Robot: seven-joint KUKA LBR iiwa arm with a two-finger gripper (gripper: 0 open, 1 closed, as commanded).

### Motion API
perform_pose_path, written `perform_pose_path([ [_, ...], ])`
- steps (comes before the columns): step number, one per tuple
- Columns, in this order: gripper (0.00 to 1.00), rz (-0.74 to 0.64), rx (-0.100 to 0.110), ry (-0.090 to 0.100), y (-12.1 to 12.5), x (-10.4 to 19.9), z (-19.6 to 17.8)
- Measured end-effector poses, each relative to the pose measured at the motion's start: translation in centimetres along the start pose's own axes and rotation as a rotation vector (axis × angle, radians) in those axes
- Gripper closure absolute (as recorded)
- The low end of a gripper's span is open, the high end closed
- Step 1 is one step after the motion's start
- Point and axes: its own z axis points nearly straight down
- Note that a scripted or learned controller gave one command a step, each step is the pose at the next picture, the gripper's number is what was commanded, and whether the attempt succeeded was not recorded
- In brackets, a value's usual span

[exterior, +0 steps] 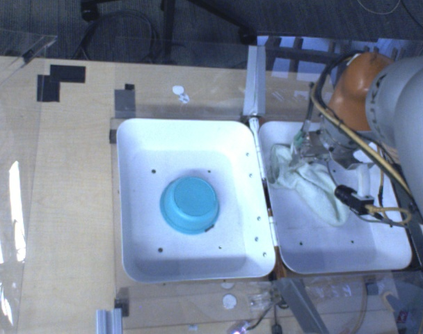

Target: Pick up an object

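Gripper, finger state impossible to tell, meets the pale cloth in the right bin.

From my remote station, I can read no text, label, brand name or number anywhere on the bench. The two white bins are unmarked, the blue bowl in the left bin carries no lettering, and the pale cloth in the right bin shows no tag. The black tape patches on the bench top are plain shapes, not characters.
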Motion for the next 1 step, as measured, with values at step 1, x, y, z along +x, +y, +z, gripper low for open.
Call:
perform_pose_path([
  [1, 1.0, -0.142, 0.022, 0.003, 5.02, 6.25, -10.15],
])
